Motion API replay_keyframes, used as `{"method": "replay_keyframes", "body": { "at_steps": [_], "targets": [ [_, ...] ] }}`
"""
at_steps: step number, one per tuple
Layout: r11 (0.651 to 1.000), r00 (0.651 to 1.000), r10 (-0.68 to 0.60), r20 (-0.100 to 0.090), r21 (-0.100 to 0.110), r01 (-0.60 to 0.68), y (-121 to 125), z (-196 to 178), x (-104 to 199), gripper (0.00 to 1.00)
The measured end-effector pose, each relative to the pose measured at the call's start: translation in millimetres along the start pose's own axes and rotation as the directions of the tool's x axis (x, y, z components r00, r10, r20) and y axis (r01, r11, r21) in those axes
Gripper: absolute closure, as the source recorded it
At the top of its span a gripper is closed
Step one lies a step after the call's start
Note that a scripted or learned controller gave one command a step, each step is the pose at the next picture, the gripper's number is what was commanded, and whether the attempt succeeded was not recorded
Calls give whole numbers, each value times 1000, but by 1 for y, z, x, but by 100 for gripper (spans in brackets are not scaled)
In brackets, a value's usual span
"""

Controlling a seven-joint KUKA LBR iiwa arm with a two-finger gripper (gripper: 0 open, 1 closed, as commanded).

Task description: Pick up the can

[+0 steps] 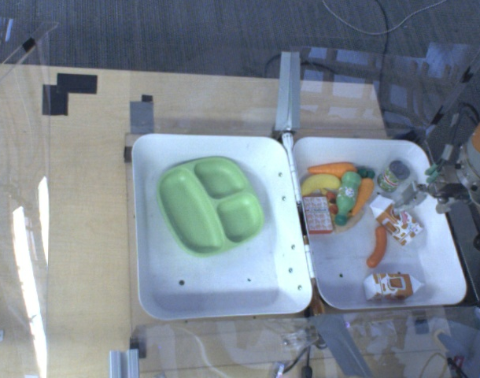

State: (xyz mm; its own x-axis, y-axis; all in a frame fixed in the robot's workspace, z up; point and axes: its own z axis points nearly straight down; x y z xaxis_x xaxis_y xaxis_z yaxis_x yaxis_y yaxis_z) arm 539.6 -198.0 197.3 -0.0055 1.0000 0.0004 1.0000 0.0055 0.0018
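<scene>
The can (393, 176) stands upright near the back of the right bin (441, 282), close to its far right corner, apart from the heap of toy food to its left. The gripper (429, 189) hangs just beside it on the right, low over the bin's edge, and nothing sits between its parts; from this slant I cannot tell how it is set. I judge it is lining up for a reach at the can, which has open floor on the near side.

The right bin holds the clutter: a carrot (331, 168) and a banana (320, 184) at the back, a green bottle-like thing (348, 194) leaning among them, a small red box (317, 214) against the dividing wall, a patterned carton (400, 225) just below the can, a sausage (377, 246), and another carton (391, 287) at the front.

The left bin (169, 290) carries a green divided plate (212, 204), lying flat with its three wells bare.
</scene>
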Motion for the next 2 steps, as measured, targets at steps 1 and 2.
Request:
{"method": "replay_keyframes", "body": {
  "at_steps": [1, 2],
  "targets": [
    [990, 990, 139, -1, -4, -139, 99, 103, -4, 0],
    [991, 991, 132, 2, -3, -132, 99, 92, -4, 100]
  ]
}}
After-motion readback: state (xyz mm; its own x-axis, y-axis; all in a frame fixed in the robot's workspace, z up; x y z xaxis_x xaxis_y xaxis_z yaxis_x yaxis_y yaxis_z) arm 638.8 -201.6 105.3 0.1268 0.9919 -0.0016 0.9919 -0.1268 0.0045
